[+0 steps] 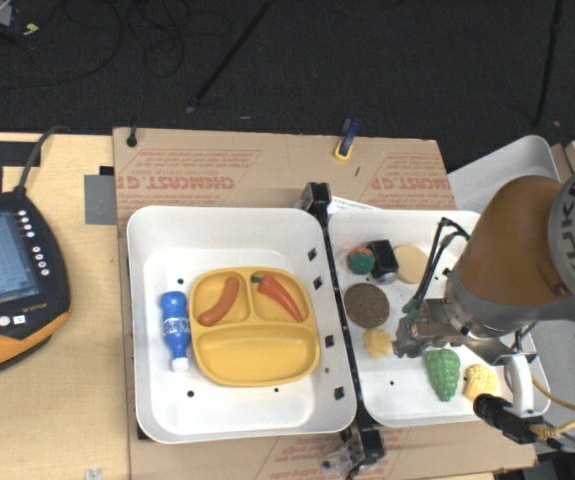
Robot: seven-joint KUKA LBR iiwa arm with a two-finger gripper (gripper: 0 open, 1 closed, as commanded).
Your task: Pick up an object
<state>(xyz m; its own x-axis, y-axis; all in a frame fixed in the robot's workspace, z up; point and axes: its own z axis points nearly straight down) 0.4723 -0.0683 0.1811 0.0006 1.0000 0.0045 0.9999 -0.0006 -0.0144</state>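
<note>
two white bins: the left bin (157, 388) holds one yellow divided tray (257, 353) with one sausage (218, 301) and one red pepper (282, 296) in its top compartments, plus one blue bottle (174, 329) just left of it. the right bin (392, 403) has one brown disc (367, 305), one teal ball (363, 261), one black block (381, 258), one cream lump (411, 262), one yellow piece (378, 343), one green piece (444, 373) and one corn cob (479, 378). gripper (412, 344) sits low over the right bin beside the yellow piece, can't tell its grip state.
</note>
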